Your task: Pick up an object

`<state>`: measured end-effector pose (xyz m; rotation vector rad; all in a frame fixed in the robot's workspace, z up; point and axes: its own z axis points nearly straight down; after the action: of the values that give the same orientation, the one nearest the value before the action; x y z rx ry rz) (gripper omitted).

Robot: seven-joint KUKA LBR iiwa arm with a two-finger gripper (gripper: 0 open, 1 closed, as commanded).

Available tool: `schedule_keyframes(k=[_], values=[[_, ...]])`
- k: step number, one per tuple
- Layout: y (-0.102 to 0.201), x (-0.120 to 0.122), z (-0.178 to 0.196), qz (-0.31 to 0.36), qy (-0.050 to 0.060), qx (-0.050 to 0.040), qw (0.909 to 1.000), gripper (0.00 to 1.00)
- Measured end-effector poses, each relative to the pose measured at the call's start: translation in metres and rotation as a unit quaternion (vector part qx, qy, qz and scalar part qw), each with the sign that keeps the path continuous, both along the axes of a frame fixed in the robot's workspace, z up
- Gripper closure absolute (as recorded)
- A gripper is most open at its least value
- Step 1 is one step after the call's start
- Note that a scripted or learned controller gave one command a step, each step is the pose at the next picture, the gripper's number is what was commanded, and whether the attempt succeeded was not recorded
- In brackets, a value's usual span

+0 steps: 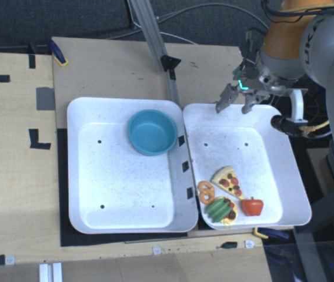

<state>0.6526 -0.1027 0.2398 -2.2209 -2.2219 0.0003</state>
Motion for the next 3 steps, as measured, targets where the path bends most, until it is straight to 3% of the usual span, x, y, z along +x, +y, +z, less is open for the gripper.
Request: schedule_keyframes(k=[1, 3], values=[[0.0, 0.0, 0.0, 0.0, 0.0, 0.0, 1.0, 0.0], [-0.004, -0.013, -0.122, 0.0, 0.003, 0.0003, 1.0, 0.0]])
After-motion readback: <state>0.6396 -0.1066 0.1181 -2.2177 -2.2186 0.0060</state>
